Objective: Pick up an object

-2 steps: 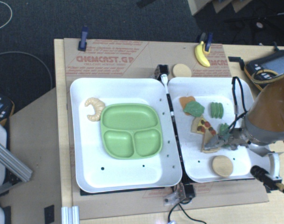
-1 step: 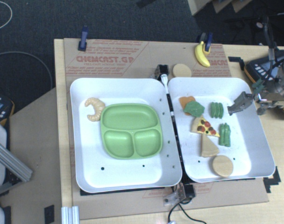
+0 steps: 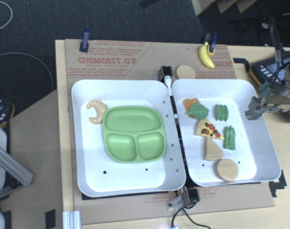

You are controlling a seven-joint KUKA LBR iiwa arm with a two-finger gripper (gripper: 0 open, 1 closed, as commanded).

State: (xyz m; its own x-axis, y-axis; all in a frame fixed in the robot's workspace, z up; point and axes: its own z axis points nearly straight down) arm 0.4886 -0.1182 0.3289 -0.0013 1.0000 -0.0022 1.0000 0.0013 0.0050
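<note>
Bench: a tan board bench top [image 3: 135, 56] with reddish printed lettering, carrying two shallow white bins side by side.
Left bin: a white plastic bin with rounded corners [image 3: 88, 175], holding two things.
Right bin: a matching white plastic bin [image 3: 259, 151], holding the small food toys.
Green tray: a light green plastic plate with three compartments [image 3: 134, 132], lying flat in the middle of the left bin.
Gripper: the grey metal two-finger gripper [image 3: 253, 109] sits at the right bin's right rim, well apart from every toy; whether its fingers are spread or closed cannot be made out, and nothing is seen between them.
Croissant: a pale tan curved toy croissant [image 3: 96, 111], just beside the green tray's upper left corner.
Pizza slice: a toy wedge with yellow top and red dots [image 3: 209, 129], mid right bin.
Tan wedge: a plain beige triangular piece [image 3: 212, 151], just below the pizza slice.
Round biscuit: a tan disc [image 3: 227, 169], near the right bin's lower edge.
Leafy green: a dark green toy on an orange piece [image 3: 198, 110], upper left of the right bin.
Green pods: two dark green ridged toys [image 3: 221, 112] [image 3: 229, 137], right of the pizza slice.
Banana: a small yellow toy banana [image 3: 206, 56], on the bench above the right bin.
</note>
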